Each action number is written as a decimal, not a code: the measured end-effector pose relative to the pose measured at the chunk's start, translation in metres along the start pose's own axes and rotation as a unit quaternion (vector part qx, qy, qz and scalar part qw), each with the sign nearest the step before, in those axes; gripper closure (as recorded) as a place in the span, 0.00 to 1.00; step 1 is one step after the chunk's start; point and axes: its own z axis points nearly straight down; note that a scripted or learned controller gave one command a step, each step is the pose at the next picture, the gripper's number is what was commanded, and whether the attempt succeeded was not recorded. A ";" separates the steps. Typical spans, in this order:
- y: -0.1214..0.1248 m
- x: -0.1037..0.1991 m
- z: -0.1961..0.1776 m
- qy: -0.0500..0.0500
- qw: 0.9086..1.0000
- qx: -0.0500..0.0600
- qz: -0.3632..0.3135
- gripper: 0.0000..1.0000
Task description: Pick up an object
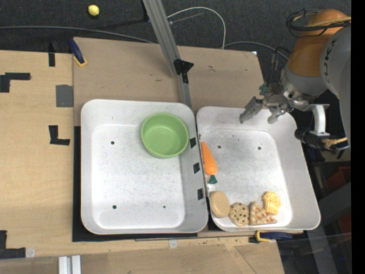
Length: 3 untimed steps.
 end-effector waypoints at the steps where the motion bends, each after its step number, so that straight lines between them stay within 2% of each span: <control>1: 0.000 0.000 0.000 0.000 1.000 0.000 0.000 0.00; 2: 0.000 0.002 0.065 0.000 1.000 0.003 0.000 0.00; 3: 0.000 0.004 0.103 -0.001 1.000 0.001 0.000 0.00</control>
